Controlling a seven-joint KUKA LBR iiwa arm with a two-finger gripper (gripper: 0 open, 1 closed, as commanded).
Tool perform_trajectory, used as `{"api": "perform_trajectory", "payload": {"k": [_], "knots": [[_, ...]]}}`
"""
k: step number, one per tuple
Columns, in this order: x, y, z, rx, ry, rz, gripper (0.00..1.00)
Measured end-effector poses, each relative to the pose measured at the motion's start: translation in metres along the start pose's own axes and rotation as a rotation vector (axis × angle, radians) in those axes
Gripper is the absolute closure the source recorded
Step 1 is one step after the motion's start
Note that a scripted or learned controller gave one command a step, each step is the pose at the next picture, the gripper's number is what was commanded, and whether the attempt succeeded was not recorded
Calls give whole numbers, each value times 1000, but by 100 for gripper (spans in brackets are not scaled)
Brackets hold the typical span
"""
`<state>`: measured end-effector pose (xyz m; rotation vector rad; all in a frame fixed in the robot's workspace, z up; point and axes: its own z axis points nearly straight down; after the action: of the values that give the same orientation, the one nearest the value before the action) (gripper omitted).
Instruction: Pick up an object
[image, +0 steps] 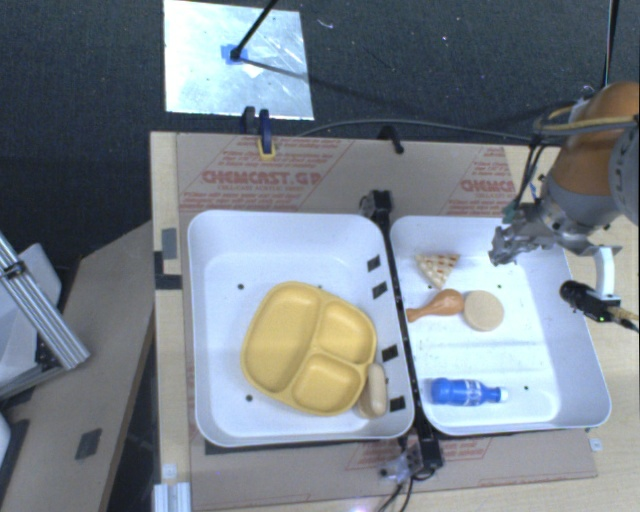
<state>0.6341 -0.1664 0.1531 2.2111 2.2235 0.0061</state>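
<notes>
Three candidates sit in the right bin (575, 345): wedge (438, 267) near its far edge, wooden spoon (452, 305) mid-bin, blue bottle (465, 392) by the near edge. We're in approach; gripper (503, 247) hovers near the far-right corner, holding nothing, its opening unreadable. Next we drop onto the wedge.

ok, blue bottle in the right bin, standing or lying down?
Lying down. The blue bottle rests on its side on the floor of the right bin, its white cap end pointing right, near the front wall.
</notes>
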Motion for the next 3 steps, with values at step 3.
{"api": "perform_trajectory", "payload": {"k": [3], "knots": [[72, 4, -69, 6, 3, -4, 100]]}}
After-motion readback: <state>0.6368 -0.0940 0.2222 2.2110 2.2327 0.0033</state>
